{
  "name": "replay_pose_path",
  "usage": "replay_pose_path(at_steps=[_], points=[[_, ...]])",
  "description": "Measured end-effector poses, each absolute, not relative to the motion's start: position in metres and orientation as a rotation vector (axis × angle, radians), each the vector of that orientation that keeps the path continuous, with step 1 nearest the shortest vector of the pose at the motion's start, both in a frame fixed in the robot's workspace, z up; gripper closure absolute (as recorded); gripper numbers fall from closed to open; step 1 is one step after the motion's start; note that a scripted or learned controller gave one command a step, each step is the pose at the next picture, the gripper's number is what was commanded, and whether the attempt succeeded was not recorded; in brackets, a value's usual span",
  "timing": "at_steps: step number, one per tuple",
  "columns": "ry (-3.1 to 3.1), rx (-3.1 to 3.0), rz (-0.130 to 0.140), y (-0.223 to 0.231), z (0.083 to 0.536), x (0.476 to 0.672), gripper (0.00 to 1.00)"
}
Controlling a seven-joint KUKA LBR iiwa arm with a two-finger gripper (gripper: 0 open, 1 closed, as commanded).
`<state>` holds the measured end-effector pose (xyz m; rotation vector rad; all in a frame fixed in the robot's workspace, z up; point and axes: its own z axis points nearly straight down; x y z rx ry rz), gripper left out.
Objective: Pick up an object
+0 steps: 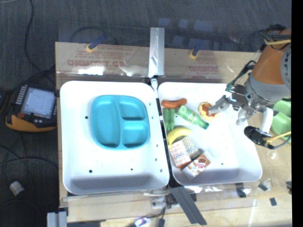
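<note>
The camera view showed the gripper [231, 109] above the far right part of the right bin [236, 171], its two fingers spread apart with nothing between them. One finger reached left toward a small red and yellow toy [205, 109], and whether it touched the toy could not be told. The other objects lay along the left side of this bin: a sausage [173, 103], a green bottle [191, 117], a banana [177, 135] and two small cartons [188, 157] nearer. The left bin [75, 174] held a blue divided plate [120, 120]. The risk was probably a glancing contact: a finger might push the small toy aside instead of enclosing it. The bottle just beside it might also be knocked and roll.
</note>
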<state>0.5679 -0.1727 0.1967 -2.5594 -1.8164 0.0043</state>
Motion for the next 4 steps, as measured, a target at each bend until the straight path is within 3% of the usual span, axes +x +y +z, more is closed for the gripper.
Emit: replay_pose_path(at_steps=[1,2,3,4], points=[[-1.981,-2.436,0.008,-0.179,0.106,0.597,0.0],[-1.849,-2.536,0.005,-0.191,0.177,0.483,0.0],[-1.949,-2.459,0.004,-0.181,0.169,0.567,0.0],[-2.06,-2.366,0.006,-0.113,0.133,0.582,0.0]])
